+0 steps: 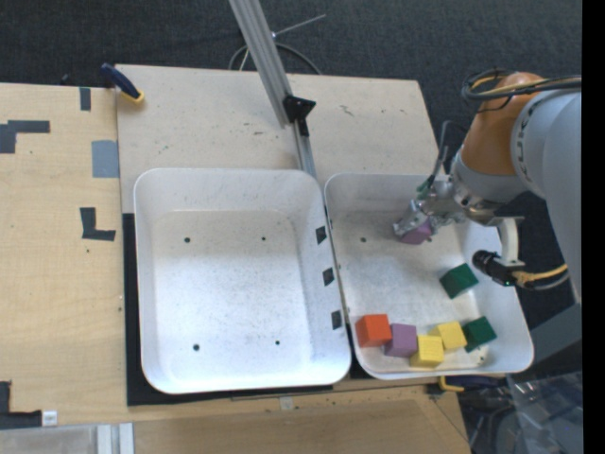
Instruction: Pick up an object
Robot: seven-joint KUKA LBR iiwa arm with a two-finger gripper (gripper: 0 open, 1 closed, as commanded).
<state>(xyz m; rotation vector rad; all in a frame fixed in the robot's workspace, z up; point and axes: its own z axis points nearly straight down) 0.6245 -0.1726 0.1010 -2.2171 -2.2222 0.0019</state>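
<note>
At the upper right of the frame, the gripper point(417, 223) is down in the right bin point(378, 192), fingers closed around a purple block point(417, 233); other blocks sit along the bin's lower edge.

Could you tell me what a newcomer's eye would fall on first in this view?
The grey arm with its orange band comes in from the right, its gripper low over a purple block in the right bin. Along that bin's near edge sits a bright cluster of blocks, the orange block leftmost.
</note>
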